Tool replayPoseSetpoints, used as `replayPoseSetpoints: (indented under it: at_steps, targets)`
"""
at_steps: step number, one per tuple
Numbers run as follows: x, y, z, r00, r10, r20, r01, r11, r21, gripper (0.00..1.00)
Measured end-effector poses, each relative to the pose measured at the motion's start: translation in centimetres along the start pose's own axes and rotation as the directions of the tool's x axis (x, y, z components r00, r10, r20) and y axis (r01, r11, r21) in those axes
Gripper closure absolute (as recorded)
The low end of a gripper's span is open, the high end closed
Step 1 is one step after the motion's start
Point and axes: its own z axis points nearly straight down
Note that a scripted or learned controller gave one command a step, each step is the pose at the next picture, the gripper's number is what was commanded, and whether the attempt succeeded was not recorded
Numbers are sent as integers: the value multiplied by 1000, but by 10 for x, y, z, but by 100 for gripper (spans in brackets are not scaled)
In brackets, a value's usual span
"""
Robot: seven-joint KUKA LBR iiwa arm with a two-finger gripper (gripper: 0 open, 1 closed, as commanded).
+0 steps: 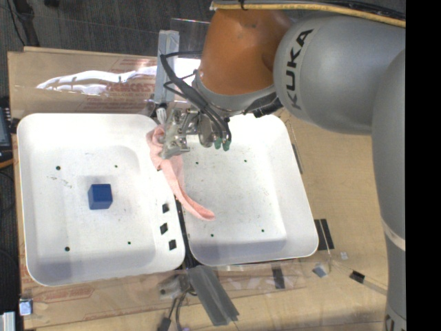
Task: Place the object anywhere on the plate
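Two bins (41, 136), pink strip (180, 188) draped across their shared edge below gripper (186, 136). Cannot tell if clamped or open. Lift high, clear the rim.

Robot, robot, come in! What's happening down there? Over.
Gripper at the left edge of the right white bin. Limp pink cloth strip draped beneath it, grip unclear. Blue cube in left white bin.

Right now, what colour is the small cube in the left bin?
The cube is blue; the camera view shows it clearly against the white left bin.
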Motion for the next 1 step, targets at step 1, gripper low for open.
replayPoseSetpoints:
  at_steps: [1]
  targets:
    - [-6,46,10,1000,-1,0,1,1000,0,100]
